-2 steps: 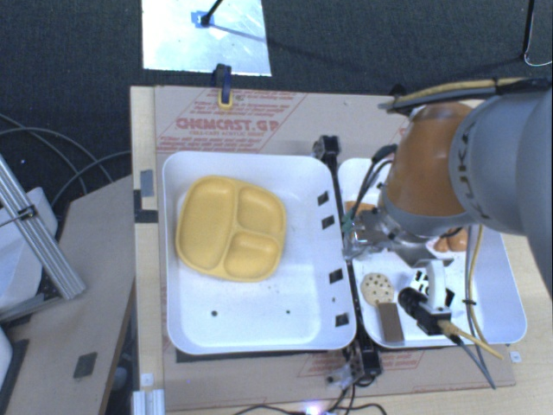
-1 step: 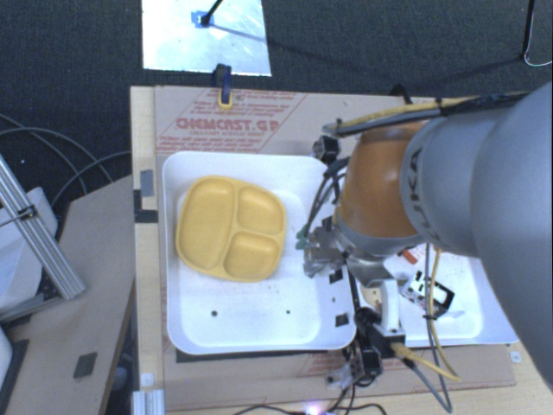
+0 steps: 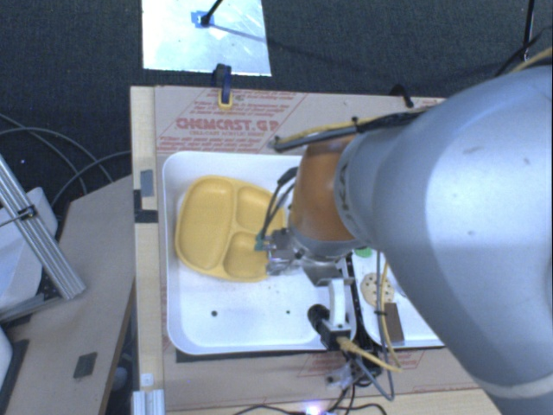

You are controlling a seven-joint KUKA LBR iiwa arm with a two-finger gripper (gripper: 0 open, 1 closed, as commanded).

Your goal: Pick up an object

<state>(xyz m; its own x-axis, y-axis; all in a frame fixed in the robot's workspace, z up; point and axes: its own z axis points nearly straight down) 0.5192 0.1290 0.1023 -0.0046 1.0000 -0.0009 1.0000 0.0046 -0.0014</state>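
Arm (image 3: 449,223) covers most of the right side, wrist over the seam between the bins. Left bin (image 3: 199,327) holds a yellow divided tray (image 3: 216,227), lying flat toward its far side. Gripper (image 3: 275,253) sits at the tray's right edge; can't tell its state. Tray looks like light, stiff, slick plastic, so pinch the raised rim.
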